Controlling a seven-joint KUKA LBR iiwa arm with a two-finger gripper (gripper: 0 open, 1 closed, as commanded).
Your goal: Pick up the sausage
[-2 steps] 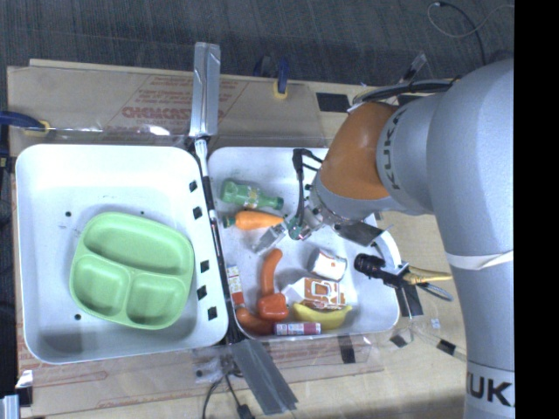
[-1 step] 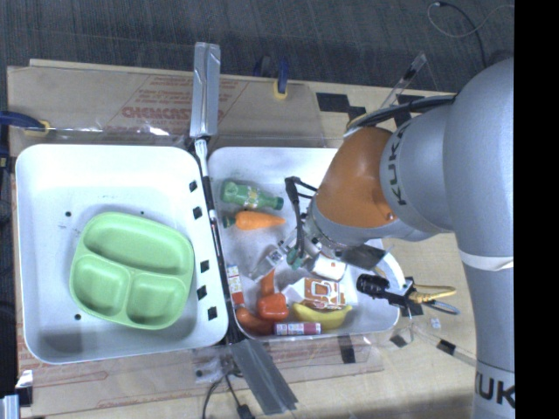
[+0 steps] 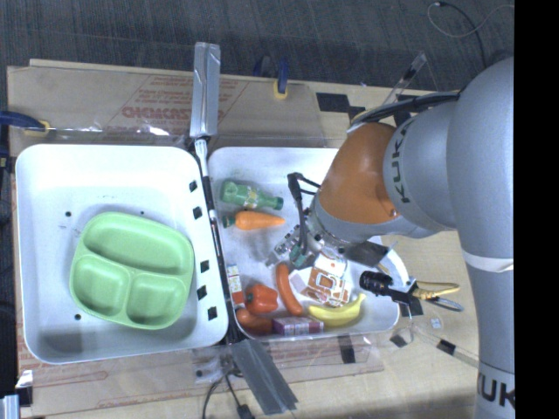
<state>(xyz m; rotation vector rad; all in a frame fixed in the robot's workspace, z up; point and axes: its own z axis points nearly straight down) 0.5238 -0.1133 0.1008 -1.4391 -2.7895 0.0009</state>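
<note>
One sausage (image 3: pixel 289 289) beside banana (image 3: pixel 336 313) (right bin (image 3: pixel 262 160))

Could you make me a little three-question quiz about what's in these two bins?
1. True or false: the green tray lies in the same bin as the sausage.
2. Which lies nearest the sausage: A) green bottle, B) carrot, C) red pepper?
3. Fill in: along the right bin's near edge lies a yellow ____.

Key: 1 false; 2 C; 3 banana.
</note>
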